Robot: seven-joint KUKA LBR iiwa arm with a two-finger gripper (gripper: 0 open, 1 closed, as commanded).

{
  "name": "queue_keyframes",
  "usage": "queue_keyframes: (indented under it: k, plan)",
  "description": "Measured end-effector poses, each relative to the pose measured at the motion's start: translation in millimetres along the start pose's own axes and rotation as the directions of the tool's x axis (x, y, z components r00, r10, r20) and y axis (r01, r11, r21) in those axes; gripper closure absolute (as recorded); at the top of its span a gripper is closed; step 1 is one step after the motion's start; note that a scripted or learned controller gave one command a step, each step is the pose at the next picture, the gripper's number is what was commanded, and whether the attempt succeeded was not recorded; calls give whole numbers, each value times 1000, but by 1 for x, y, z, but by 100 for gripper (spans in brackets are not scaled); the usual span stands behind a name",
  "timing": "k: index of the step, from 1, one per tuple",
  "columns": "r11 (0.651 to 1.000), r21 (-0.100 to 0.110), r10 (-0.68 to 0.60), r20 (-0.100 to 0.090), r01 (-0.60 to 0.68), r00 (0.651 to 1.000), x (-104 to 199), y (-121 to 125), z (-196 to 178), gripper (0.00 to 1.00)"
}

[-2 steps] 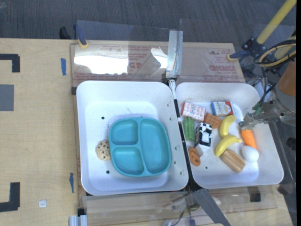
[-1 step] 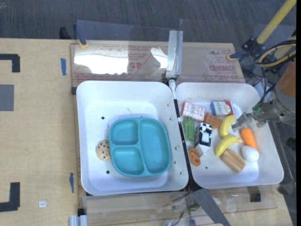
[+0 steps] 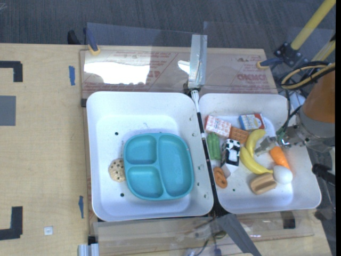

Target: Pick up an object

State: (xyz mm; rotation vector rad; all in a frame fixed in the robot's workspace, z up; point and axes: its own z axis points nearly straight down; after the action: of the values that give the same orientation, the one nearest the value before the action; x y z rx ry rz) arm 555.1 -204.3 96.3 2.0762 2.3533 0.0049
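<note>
The right bin [image 3: 306, 196] holds several toy foods. A yellow banana [image 3: 251, 152] lies in its middle, with an orange carrot [image 3: 279, 157] to its right. A white egg [image 3: 283, 175] and a brown bun [image 3: 262, 183] lie below the carrot. A red-and-white box [image 3: 218, 125], a blue-and-white carton [image 3: 250, 121], a green piece [image 3: 213, 145], a black-and-white toy [image 3: 232, 151] and an orange slice [image 3: 220, 177] lie towards the bin's left. My gripper [image 3: 273, 143] reaches in from the right, low between the banana's upper end and the carrot's top. Nothing is visibly held.
The left bin [image 3: 101, 111] bears a teal divided plate [image 3: 157, 166] and a cookie [image 3: 116, 169] at the plate's left edge. A clear panel and a metal post [image 3: 197, 60] stand behind the bins. Cables and a yellow pole [image 3: 314, 20] are at the far right.
</note>
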Motion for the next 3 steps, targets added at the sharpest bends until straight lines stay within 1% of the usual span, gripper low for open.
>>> queue_keyframes:
  k: [1, 2, 3]
  plan:
    - [1000, -1, 1, 1, -1, 1000, 0, 0, -9, 100]
    - [943, -1, 334, 3, -334, 943, -12, 11, -114, 100]
    - [970, 12, 244, -1, -244, 970, 3, -1, -32, 100]
